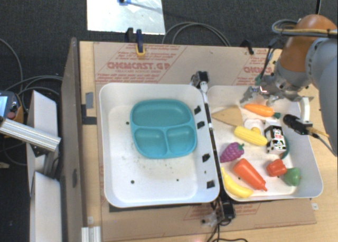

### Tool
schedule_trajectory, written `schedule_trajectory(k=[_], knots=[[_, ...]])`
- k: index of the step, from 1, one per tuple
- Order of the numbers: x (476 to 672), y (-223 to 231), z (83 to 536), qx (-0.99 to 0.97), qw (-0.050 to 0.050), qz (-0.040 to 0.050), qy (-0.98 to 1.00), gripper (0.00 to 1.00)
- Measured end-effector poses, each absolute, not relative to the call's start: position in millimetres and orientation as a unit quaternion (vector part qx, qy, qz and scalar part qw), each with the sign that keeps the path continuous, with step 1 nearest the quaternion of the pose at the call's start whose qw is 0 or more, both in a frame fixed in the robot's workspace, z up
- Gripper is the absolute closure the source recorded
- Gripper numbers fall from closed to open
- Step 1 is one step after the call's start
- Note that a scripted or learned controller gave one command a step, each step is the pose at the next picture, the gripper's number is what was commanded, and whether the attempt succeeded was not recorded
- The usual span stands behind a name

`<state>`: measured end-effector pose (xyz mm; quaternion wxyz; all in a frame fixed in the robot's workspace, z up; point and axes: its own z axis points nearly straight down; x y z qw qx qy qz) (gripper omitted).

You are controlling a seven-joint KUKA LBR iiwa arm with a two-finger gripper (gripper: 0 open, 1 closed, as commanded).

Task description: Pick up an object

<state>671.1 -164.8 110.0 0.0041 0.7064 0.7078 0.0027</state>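
The banana point(236, 186) lies lowest in frame. Our gripper point(262, 91), open and empty, hovers beside the orange carrot point(259, 110); we should centre over it before closing.

We see a teal tray point(162, 129) in a white bin point(119, 146) — beside it an orange carrot point(259, 110), yellow corn point(250, 135), purple grapes point(232, 152) — and a black-and-white cow point(275, 139).

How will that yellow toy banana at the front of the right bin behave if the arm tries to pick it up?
The yellow toy banana looks like smooth moulded plastic, so probably stiff, light and somewhat slippery. Its curved shape may let it rock or spin when nudged. The orange toy carrot appears to lie against it and may shift too.
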Motion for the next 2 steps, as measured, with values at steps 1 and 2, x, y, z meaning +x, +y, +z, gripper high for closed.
schedule_trajectory(k=[1, 2], knots=[[669.5, -171, 85, 0.707, 0.002, 0.0007, 0.708, 0.0], [670.7, -171, 97, 0.706, 0.004, 0.0019, 0.708, 1.0]])
